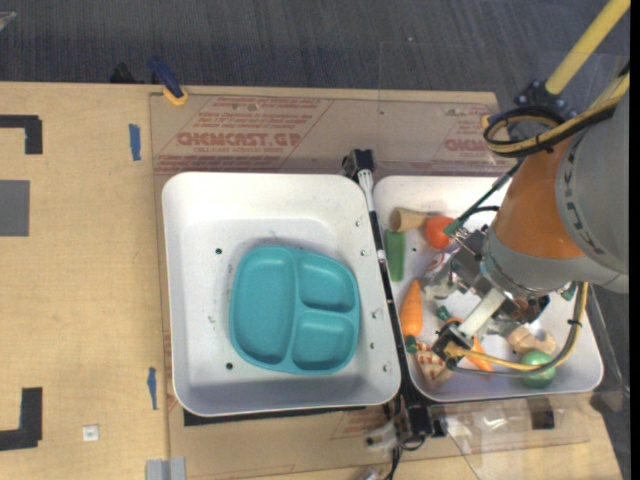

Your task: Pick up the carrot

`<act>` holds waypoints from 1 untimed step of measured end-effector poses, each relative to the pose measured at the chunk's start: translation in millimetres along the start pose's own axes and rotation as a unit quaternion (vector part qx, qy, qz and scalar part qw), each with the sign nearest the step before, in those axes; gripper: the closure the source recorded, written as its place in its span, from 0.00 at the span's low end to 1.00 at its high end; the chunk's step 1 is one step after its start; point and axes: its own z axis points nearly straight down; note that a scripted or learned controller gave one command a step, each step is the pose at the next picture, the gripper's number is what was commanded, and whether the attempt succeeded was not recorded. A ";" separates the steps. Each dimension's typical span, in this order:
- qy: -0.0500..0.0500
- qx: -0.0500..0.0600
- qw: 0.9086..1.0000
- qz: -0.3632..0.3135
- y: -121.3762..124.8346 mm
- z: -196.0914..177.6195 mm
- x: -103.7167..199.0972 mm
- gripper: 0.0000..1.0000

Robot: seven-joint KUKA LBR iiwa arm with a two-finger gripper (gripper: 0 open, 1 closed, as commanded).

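The gripper (pixel 455 343) hangs low in the right bin (pixel 590 368), finger state unreadable, while the carrot (pixel 411 310) lies unlifted by that bin's left wall.

Dark carpet (pixel 300 18), tan bench (pixel 70 268)

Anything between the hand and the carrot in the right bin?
Nothing visible. The carrot lies at the right bin's left side, and the hand sits just to its right over other toy food, with open bin floor between them.
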 end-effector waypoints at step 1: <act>0.000 0.002 0.996 -0.086 -61.8 0.2 54.4 0.00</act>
